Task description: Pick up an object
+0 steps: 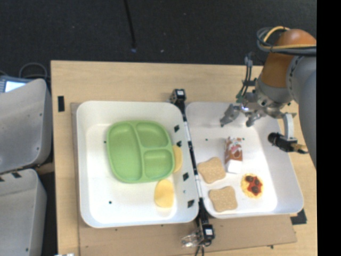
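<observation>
Below the open pincer (238,117), well apart, lies the packet (233,150).

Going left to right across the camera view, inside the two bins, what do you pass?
Green divided tray → yellow piece in the left bin → bread slice → brown and white packet → small yellow item with red topping, the gripper hanging above the right bin's far end.
</observation>
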Controlling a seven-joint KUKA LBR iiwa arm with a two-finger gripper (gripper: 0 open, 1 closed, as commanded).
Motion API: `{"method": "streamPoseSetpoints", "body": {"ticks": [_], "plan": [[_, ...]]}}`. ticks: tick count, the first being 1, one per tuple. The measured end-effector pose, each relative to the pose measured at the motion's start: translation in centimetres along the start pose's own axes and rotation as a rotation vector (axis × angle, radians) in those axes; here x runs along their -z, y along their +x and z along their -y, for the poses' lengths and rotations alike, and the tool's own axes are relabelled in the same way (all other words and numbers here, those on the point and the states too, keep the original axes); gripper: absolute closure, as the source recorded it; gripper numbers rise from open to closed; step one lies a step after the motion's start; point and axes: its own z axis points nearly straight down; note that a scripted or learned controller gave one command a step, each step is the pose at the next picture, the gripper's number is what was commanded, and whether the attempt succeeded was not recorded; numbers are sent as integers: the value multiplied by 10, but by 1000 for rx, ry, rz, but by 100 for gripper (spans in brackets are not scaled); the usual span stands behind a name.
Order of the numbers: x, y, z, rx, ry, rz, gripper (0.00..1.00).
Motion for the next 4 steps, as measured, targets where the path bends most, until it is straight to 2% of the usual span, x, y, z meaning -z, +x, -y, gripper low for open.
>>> {"method": "streamPoseSetpoints", "body": {"ticks": [1,2,3,4], "plan": [[-31,-1,0,1,0,0,0],[-17,-2,-1,2,-6,3,100],[39,-13,1,1,-8,0,100],[100,-6,-2,6,-10,0,100]]}}
